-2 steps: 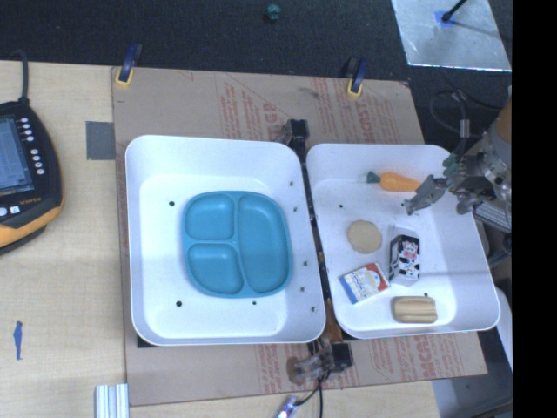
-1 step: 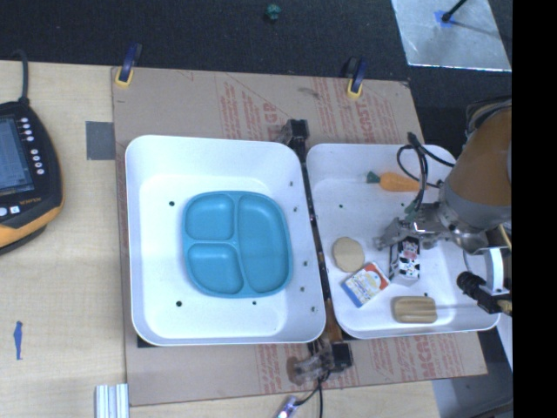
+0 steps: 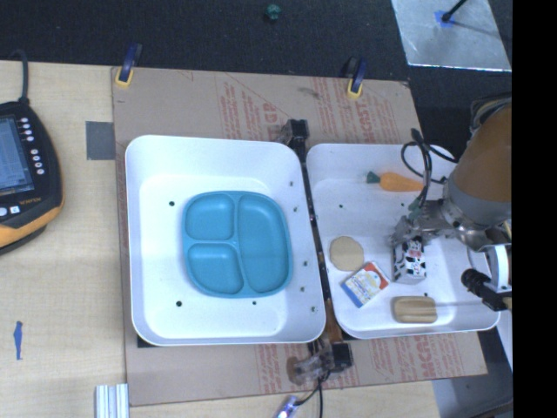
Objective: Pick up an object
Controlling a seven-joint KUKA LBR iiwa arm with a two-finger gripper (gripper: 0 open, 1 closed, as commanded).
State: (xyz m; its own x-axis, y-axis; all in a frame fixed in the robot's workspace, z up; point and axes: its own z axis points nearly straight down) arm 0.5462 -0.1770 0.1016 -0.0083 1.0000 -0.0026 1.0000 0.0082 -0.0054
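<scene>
Hovering pincer [image 3: 411, 249] over small black-white toy [image 3: 411, 263], directly beneath; grip state can't tell. Toy prob. light, rigid, lumpy; take across its narrow middle. Carton [image 3: 365, 284] just left.

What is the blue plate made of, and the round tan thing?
The blue plate looks like smooth moulded plastic: even colour, soft sheen, rounded compartments. The round tan thing looks matte and flat, maybe toy plastic or foam; too small to tell.
</scene>
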